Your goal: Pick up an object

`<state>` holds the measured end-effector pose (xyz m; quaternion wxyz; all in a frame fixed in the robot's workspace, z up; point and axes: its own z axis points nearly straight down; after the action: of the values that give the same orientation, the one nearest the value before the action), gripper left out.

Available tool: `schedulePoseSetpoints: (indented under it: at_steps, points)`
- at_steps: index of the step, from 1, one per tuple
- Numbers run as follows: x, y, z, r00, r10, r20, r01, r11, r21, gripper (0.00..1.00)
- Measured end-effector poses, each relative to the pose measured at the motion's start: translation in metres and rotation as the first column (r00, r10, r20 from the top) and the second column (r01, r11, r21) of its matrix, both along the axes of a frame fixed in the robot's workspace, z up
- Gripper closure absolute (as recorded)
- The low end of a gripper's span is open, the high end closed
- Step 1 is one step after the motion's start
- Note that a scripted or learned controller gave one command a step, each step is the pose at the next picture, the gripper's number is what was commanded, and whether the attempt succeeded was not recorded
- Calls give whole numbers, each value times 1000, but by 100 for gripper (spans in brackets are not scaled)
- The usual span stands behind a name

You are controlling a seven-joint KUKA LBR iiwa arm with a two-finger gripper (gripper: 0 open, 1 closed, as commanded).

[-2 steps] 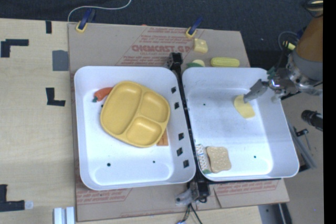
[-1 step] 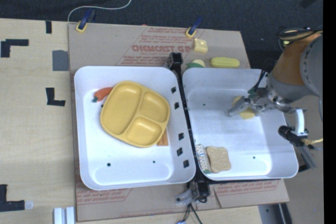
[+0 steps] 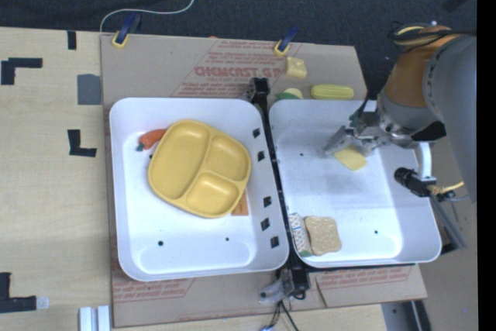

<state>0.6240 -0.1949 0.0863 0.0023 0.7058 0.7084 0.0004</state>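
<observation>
Yellow block is lying just below your gripper in the right bin; fingers are spreading unclenched, grasping nothing; lifting is remaining.

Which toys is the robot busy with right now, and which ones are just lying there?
Busy with: gripper, right beside the pale yellow piece in the right bin.

Just lying there: yellow divided plate, orange pieces under it, tan waffle square, corn cob outside the bins.

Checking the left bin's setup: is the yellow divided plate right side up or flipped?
Right side up: the yellow plate shows its three hollow compartments facing the camera.
</observation>
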Motion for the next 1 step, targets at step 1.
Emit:
schedulePoseSetpoints:
  at_steps: [1]
  points:
    - [-29,-4,1,1000,-2,1,2,1000,0,0]
